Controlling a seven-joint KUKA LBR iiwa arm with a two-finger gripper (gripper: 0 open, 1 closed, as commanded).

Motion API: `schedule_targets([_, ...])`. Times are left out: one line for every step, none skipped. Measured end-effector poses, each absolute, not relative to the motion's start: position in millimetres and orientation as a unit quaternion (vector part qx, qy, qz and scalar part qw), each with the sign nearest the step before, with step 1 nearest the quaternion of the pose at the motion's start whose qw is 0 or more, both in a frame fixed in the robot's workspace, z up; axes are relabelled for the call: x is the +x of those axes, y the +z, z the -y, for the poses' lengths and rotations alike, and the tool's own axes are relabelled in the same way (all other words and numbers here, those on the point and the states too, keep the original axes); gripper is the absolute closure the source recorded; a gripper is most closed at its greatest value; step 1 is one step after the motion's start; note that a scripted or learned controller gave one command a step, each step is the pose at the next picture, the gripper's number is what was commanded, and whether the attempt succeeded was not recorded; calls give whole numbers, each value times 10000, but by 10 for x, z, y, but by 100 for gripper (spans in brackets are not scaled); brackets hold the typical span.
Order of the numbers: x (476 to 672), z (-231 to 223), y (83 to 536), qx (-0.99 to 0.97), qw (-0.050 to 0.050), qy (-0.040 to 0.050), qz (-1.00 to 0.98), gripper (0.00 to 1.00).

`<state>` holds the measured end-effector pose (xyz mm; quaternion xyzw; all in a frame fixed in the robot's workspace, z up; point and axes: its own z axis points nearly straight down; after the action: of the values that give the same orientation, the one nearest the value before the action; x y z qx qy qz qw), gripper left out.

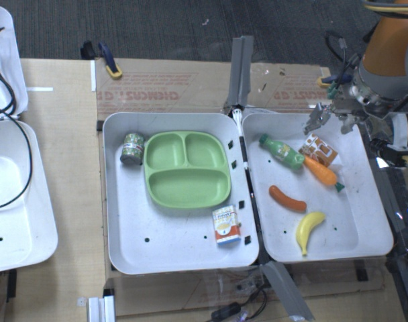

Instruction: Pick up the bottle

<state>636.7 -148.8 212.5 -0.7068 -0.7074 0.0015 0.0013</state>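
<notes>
— Where's the bottle (282, 152)?

— Lying on its side in the right bin (365, 200), green, cap toward the back wall, its base just beside the carrot (321, 171) and a small snack box (319, 149). That crowding leaves its cap end the freer side, I'd say.

— And the gripper (323, 116)?

— It hangs over the bin's back corner, near the bottle but apart. Nothing sits between its fingers; how wide they stand I can't tell from here
</notes>
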Motion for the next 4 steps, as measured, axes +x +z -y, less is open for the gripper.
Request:
schedule_targets([6569,962,1414,-7489,15,16,6627,0])
schedule_targets([6591,988,1146,-7470,-82,-69,6647,0])
schedule_targets([6285,922,916,-6893,3,6,7245,0])
schedule_targets([6281,941,996,-6910,9,13,7229,100])
